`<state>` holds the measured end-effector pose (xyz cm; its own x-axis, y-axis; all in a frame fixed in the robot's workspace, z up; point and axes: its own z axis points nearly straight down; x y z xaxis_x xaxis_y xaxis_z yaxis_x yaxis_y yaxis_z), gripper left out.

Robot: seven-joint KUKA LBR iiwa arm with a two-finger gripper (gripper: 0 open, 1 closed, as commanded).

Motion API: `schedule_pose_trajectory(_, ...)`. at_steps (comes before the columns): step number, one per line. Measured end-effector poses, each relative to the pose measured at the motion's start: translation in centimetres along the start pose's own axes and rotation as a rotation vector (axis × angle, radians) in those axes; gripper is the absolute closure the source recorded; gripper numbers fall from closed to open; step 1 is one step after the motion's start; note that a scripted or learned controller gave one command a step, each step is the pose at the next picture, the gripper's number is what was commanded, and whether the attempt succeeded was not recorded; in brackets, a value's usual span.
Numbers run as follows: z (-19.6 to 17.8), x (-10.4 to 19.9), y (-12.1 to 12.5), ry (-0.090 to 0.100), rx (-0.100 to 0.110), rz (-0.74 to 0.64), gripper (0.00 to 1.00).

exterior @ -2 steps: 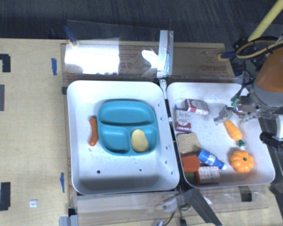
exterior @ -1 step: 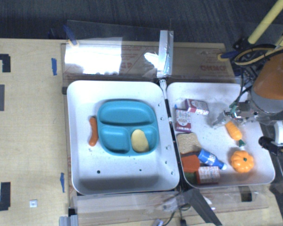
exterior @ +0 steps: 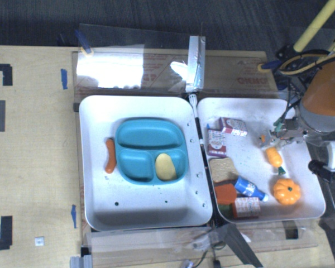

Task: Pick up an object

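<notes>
Far to the gripper's (exterior: 280, 132) left, across the divide in the other bin (exterior: 95, 205), a smooth orange sausage (exterior: 109, 155) lies beside a glossy blue plastic tray (exterior: 148, 134). A rounded yellow potato (exterior: 165, 167) sits in the tray's lower right compartment.

Closer on the left, in the bin (exterior: 315, 202) we work in, things crowd together: a printed carton (exterior: 220, 134), a flat speckled bread slice (exterior: 222, 169), a red block (exterior: 225, 194), a blue bottle (exterior: 248, 188) and a labelled can (exterior: 246, 207). They touch or overlap, so a grasp there would probably catch two things or slip off the round bottle.

A small, smooth, rounded orange piece (exterior: 274, 157) lies on the bin floor just below the gripper, apart from the clutter. We judge it the likeliest pick. Being small and curved, it could squirt sideways under an off-centre closure, or the descent could simply miss it.

Below and slightly right sits a ribbed orange pumpkin (exterior: 287, 191), which looks wide for a grasp.

We cannot tell whether the gripper is released or clenched, and we see nothing held in it.
</notes>
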<state>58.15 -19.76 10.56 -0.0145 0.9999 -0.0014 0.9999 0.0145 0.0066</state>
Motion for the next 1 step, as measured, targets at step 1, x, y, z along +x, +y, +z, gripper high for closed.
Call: schedule_pose_trajectory(1, -9.22, 4.70, 2.67, 0.001, -0.001, 0.146, 1.00)
